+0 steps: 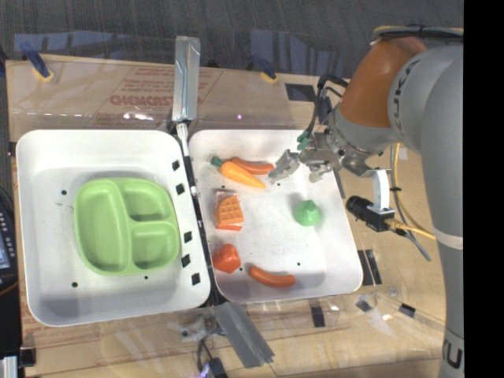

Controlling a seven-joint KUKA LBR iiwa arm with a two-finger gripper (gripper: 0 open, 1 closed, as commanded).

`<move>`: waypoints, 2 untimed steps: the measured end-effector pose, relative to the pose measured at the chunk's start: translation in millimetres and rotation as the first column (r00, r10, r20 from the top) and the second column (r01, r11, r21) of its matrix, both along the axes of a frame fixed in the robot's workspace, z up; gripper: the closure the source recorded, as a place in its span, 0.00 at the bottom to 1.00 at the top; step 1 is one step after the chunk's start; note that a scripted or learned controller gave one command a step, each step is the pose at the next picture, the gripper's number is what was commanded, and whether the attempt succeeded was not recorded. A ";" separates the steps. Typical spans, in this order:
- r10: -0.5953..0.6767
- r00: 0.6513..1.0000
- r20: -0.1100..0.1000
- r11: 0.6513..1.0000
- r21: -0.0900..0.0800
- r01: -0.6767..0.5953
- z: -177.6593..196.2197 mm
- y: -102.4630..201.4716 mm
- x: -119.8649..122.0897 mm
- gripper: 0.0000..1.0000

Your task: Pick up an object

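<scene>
Near edge, right white bin [346,278]: a red-orange sausage [272,276] and a red pepper piece [226,258].
Middle: a tan waffle square [229,211]; a green rounded toy [307,213] toward the right wall.
Far edge: an orange plastic carrot [240,174] – the likeliest target.
Gripper [302,166]: fingers spread, empty, just right of the carrot.
Left bin [31,164]: a green divided plate [126,225].
Progress: nothing lifted yet – descent, closing and lift remain.

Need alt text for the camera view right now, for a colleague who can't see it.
The gripper hovers open over the right bin, beside a toy carrot. A waffle, green piece and sausage lie nearby; the left bin holds a green tray.
</scene>
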State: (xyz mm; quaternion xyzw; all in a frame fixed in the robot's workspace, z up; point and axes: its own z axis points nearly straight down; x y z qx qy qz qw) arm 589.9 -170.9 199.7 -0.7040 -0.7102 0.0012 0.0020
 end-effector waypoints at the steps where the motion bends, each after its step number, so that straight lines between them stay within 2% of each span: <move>1: -0.031 1.000 0.003 1.000 0.000 0.031 67.5 60.2 -25.3 0.00; 2: 0.148 0.989 0.002 0.989 -0.001 -0.148 -88.4 73.2 -8.3 0.00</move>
